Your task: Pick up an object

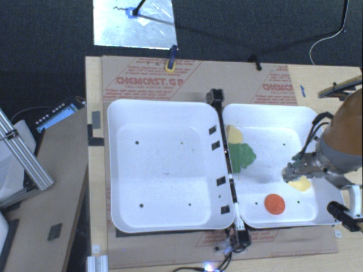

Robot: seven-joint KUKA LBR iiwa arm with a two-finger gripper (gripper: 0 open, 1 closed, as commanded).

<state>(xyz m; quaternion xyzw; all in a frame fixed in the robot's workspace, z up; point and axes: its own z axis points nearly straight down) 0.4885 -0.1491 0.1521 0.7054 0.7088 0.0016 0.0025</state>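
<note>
Where claw (296, 174) overlaps, yellow object (301, 183) half-hidden

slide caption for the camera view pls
Gripper low over a yellow piece in the right bin.

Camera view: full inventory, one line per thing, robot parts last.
White bins: 2, white, side by side on the bench.
Green object: 1, green, right bin, against the divider.
Yellow object: 1, pale yellow, right bin, just behind the green one.
Orange object: 1, orange, round, right bin, near the front.
Second yellow object: 1, yellow, right bin, right side, under the tool.
Cardboard sheet: 1, tan with red print, under the bins.
Arm: 1, grey and orange, from the right.
Tool: 1, grey, over the second yellow object.
</note>
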